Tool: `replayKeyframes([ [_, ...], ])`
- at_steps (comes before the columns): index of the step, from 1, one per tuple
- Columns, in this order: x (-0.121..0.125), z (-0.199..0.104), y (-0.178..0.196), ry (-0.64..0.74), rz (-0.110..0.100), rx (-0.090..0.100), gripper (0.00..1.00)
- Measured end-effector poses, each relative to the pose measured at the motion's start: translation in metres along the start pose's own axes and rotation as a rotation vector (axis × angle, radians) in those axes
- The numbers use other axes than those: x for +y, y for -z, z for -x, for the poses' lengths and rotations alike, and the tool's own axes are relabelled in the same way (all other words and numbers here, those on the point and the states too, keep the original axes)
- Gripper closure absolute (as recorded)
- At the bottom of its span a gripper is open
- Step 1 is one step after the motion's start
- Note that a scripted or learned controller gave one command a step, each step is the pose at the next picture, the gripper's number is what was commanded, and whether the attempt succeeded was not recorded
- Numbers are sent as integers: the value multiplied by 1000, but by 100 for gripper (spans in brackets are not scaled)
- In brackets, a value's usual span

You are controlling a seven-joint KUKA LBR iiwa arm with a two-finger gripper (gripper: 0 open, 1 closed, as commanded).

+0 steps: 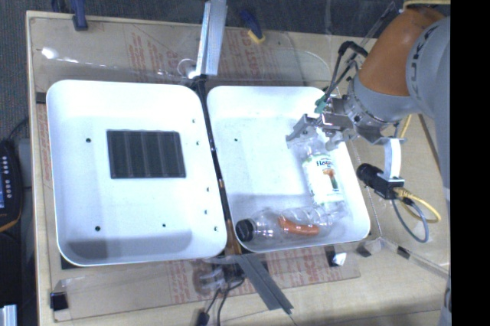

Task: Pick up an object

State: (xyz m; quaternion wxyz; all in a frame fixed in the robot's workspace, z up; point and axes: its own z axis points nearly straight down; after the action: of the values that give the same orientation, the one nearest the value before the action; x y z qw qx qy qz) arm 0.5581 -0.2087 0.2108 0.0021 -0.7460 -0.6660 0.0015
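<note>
In the right bin (253, 156) a clear plastic bottle with a white label (323, 179) lies along the right wall, its top end pointing toward the back. A second clear bottle (287, 223) lies along the front wall, with a black cap (245, 229) at its left end and something orange inside. My gripper (310, 127) hangs low over the back right part of this bin, just at the top end of the labelled bottle. Nothing shows as held in it.
The left bin (76, 187) holds a flat dark grey ribbed rectangle (145, 154) near its middle. A raised divider (214, 164) separates the two bins. A metal bar (211, 34) stands behind them, with blue clamps (78, 9) on the bench's back edge.
</note>
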Motion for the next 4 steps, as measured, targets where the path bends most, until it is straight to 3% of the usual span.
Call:
replayKeyframes([
  [1,8,-7,-33,194,0,1,0],
  [2,-22,5,-8,-65,-1,1,0],
  [3,-6,-7,24,-220,2,-1,0],
  [4,-3,-10,10,20,0,1,0],
])
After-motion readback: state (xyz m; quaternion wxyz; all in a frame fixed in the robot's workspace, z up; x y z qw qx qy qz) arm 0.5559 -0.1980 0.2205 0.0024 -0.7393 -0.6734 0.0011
